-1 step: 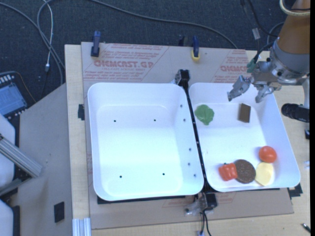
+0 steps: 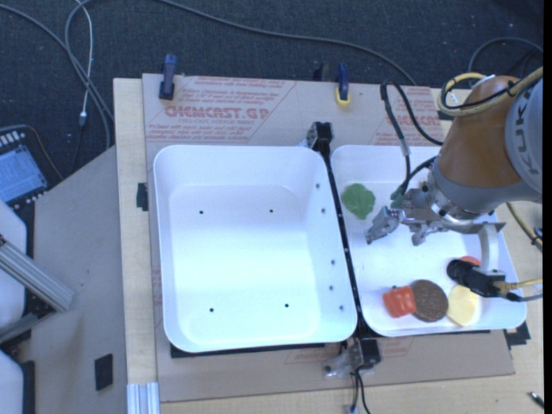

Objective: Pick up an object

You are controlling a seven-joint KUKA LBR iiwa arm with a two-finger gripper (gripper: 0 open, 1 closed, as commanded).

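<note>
Green lump (image 2: 358,200) sits just left of your gripper (image 2: 398,227), apart from it | fingers spread, pinching nothing | red piece (image 2: 398,302), brown disc (image 2: 429,300), yellow piece (image 2: 463,305) lie below it | all in right bin (image 2: 371,313)

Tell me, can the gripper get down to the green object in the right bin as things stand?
Probably yes. The green object lies alone in the right bin, apart from the red, brown and yellow pieces, and the gripper hangs just beside it with nothing between.
</note>
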